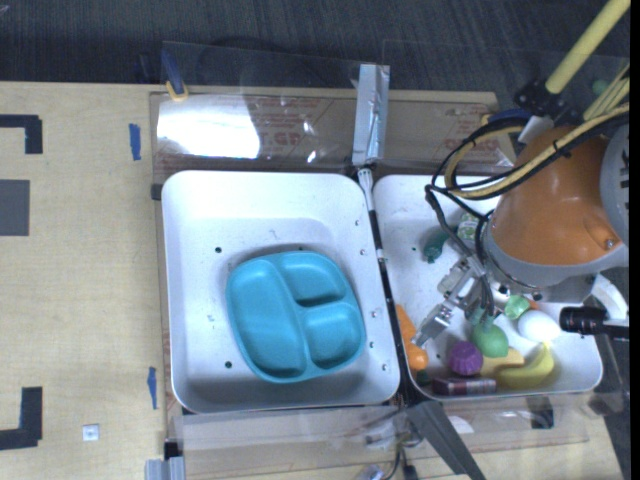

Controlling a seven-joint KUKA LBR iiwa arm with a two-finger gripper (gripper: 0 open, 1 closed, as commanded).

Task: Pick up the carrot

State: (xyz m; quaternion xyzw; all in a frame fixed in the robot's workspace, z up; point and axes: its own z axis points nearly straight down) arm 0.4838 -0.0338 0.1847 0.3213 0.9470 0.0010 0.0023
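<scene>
The left bin (pixel 190 268) is a shallow white tray, and a blue divided plate (pixel 295 313) lies in it, a little toward the near side. The plate has three compartments: one long one on its left and two smaller ones on its right.

Just to the right of that bin, sharing a wall with it, sits the right bin (pixel 400 218). The carrot (pixel 410 340) lies in the right bin against that shared wall, near the front corner, its thin end pointing away from the front edge. Right of the carrot, along the front of the bin, are a purple piece (pixel 464 356), a dark red stick (pixel 458 385) at the very front edge, a green piece (pixel 490 340), a yellow banana (pixel 532 368) and a white egg shape (pixel 537 326). Farther back from the carrot lies a small teal piece (pixel 434 244).

The gripper (pixel 440 320) hangs over the right bin, just right of the carrot and close to it, with the grey and orange arm (pixel 555 203) behind it. Whether its fingers are apart or together cannot be told. Nothing is seen held between them.
</scene>
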